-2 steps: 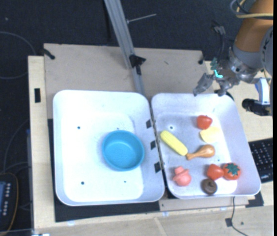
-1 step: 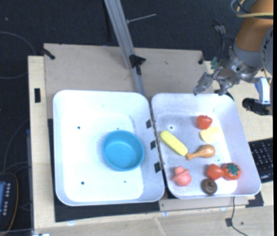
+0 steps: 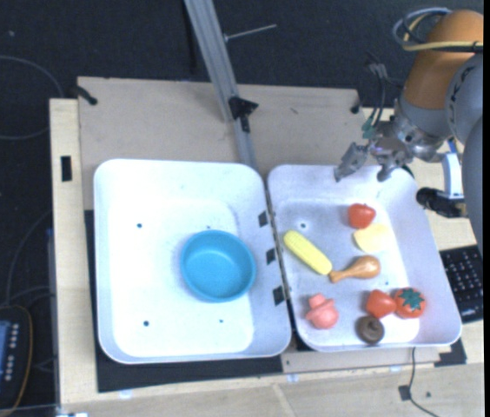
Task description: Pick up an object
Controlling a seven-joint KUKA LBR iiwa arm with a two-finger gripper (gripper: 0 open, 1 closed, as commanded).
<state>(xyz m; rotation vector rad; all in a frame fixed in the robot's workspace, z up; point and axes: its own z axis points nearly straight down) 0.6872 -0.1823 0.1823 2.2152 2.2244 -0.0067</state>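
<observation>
While I hang over the far edge of the right bin [image 3: 419,233], my gripper [image 3: 367,162] stands with fingers apart and nothing between them. Camera view: a red tomato [image 3: 361,215] lies nearest below; a yellow corn cob [image 3: 307,253] and other toys lie beyond. The left bin [image 3: 141,198] holds a blue bowl [image 3: 217,265]. Nothing is lifted yet; choosing, descending and closing remain.

7 small toy foods [image 3: 307,253], perhaps plastic, lie in right bin [image 3: 427,233].

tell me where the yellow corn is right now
The yellow corn lies in the right bin, near its left wall, left of the drumstick and above the pink toy.
</observation>
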